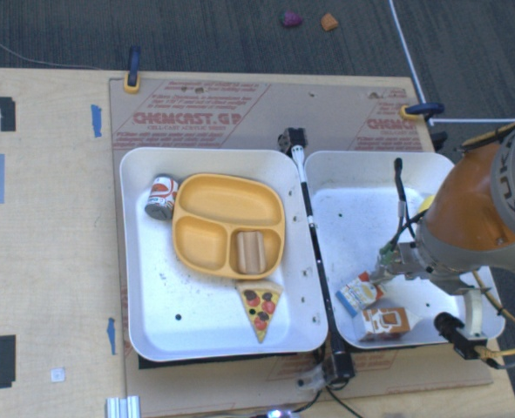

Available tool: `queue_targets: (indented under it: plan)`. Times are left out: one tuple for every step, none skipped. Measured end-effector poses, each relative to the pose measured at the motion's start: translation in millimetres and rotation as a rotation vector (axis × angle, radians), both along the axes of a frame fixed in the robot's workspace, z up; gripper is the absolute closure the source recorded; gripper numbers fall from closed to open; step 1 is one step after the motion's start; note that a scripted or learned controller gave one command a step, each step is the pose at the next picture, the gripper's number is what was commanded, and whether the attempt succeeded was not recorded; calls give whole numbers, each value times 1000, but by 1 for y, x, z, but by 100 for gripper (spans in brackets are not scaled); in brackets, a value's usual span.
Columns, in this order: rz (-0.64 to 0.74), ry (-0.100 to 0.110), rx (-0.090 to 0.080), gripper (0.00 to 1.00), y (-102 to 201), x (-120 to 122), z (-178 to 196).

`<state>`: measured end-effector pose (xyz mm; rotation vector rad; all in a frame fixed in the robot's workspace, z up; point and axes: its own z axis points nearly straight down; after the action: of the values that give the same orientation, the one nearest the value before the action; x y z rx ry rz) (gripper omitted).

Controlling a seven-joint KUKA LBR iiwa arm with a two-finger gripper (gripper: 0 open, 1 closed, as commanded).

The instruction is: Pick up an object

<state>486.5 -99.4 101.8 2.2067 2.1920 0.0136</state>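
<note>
- arm (pixel 475 207) reaches low into the right bin (pixel 344 190), with the gripper (pixel 386 264) just above a small blue-and-white carton (pixel 359 295).
- whether it grips anything cannot be told.
- carton and the orange box (pixel 386 321) beside it lie on the bin floor, so lifting seems undone.
</note>
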Motion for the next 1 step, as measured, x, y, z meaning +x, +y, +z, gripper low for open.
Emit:
queue_targets:
  plan:
    - [0,-1,-1,0,-1,0,0]
